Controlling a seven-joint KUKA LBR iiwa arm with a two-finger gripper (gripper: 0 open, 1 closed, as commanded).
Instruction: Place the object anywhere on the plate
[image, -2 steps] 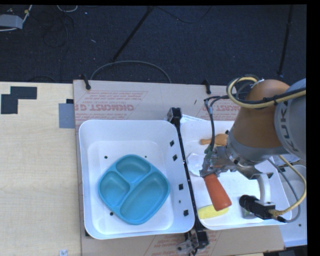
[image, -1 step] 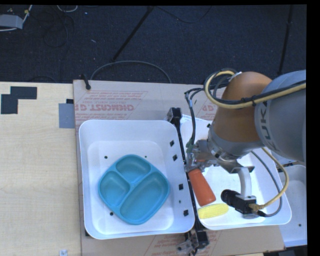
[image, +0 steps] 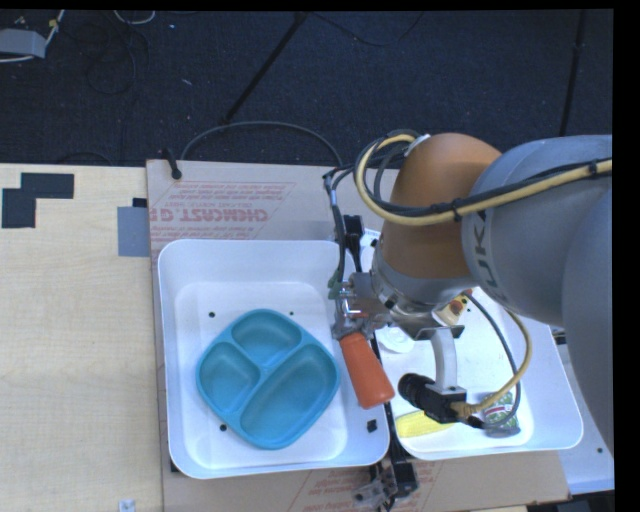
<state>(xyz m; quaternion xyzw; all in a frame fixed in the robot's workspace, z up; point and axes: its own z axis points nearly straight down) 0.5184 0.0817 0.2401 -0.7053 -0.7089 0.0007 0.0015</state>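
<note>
This is a robotics lab. A pale wooden bench (image: 70, 350) carries two shallow white bins (image: 175, 300) set side by side on a printed cardboard sheet (image: 240, 205), near the bench's right edge. A grey industrial arm (image: 540, 240) (orange band, looped yellow cabling) leans over them. Beyond the bench's far edge, loose black cables (image: 130, 40) trail across dark carpet (image: 400, 70).

Right bin (image: 560, 425) mostly behind arm (image: 520, 220)
</note>
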